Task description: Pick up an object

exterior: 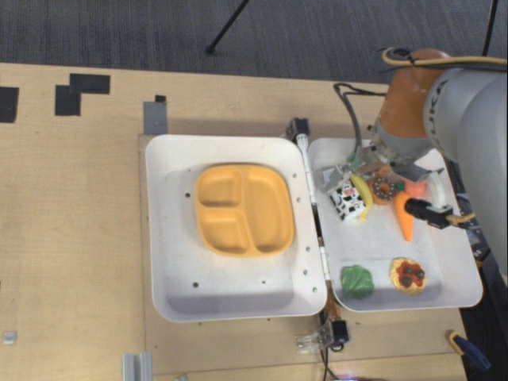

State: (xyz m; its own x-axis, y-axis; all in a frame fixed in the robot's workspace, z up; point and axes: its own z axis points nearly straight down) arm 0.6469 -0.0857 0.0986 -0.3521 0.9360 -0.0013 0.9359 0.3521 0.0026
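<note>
Orange carrot (406,217): a toy piece with its long axis running near to far in the camera view, thick end toward the wrist, tip toward the near rim of the right bin (464,288); it is judged the nearest candidate for the pick.
Gripper (379,173): placed low over the far part of the right bin, under the orange band of the arm (464,109); its state cannot be told, since the wrist body covers it from above.
Key relation: the carrot lies just beside the tool, on the arm's side and slightly nearer the camera; a short shift that way would be needed, and closing across the carrot's narrow width rather than along its length is judged the better fit.
Banana (363,192): a yellow toy piece just beside the tool on the side away from the arm, long axis also near to far, touching the black-and-white spotted toy (346,201).
Round brown piece (385,189): directly next to the tool, between banana and carrot; too small to be named more closely.
Green lump (356,280) and small tart (408,275): well apart from the tool, at the near rim of the same bin.
Yellow divided plate (242,209): held in the left bin (171,292), far from the tool across the divide.
Crowding: the pieces by the tool sit close together, so a neighbour could be nudged.
</note>
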